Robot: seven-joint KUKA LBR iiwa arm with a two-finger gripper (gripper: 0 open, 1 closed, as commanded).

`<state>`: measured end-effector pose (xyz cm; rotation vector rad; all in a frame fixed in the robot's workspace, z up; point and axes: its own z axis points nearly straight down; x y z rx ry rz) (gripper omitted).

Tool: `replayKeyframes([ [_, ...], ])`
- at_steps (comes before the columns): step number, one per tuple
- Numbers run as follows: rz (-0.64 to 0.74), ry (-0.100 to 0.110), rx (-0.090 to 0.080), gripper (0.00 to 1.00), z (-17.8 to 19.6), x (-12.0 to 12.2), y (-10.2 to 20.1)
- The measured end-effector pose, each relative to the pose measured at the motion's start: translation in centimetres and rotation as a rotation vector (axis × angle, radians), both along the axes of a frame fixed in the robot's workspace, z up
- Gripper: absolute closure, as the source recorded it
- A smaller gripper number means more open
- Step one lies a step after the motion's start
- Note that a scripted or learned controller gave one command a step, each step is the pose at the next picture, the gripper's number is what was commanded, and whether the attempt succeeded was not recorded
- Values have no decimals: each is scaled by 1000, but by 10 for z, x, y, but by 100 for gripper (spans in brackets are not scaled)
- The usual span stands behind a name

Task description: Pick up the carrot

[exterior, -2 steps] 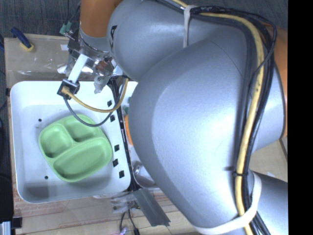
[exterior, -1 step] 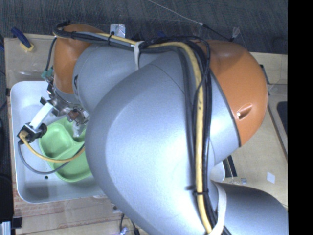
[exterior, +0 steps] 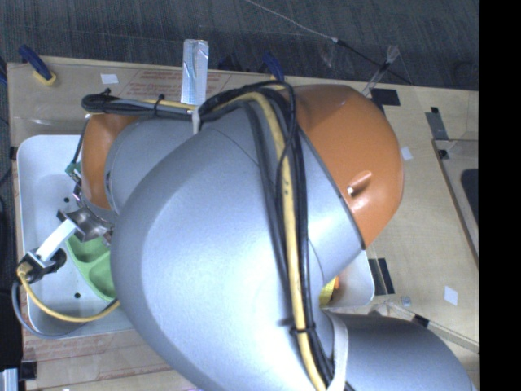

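My arm (exterior: pixel 244 243) reaches across from the right and covers most of both bins. Its orange band (exterior: pixel 350 169) is at the upper right, and a second orange part (exterior: pixel 94 157) sits above the wrist over the left bin (exterior: pixel 32 161). The gripper (exterior: pixel 80 218) hangs low inside that bin, over its middle, as a metal block with a white piece (exterior: pixel 50 247) sticking out toward the lower left. A light green object (exterior: pixel 91 267) lies on the bin floor just under and right of the gripper. The arm hides whatever else is in the bin.
A yellow cable (exterior: pixel 65 314) loops along the left bin's front wall. A corner of the right bin (exterior: pixel 360 287) peeks out beneath the arm, with a small yellow item (exterior: pixel 328 290) in it. A metal post (exterior: pixel 195 72) stands behind the bins on the wooden bench (exterior: pixel 423 218).
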<state>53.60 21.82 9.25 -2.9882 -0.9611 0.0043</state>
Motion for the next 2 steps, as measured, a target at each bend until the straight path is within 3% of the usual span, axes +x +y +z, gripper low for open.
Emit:
replayKeyframes([
  [1,0,12,-4,100,12,-1,-3],
  [2,733,-4,-2,100,8,21,-4],
])
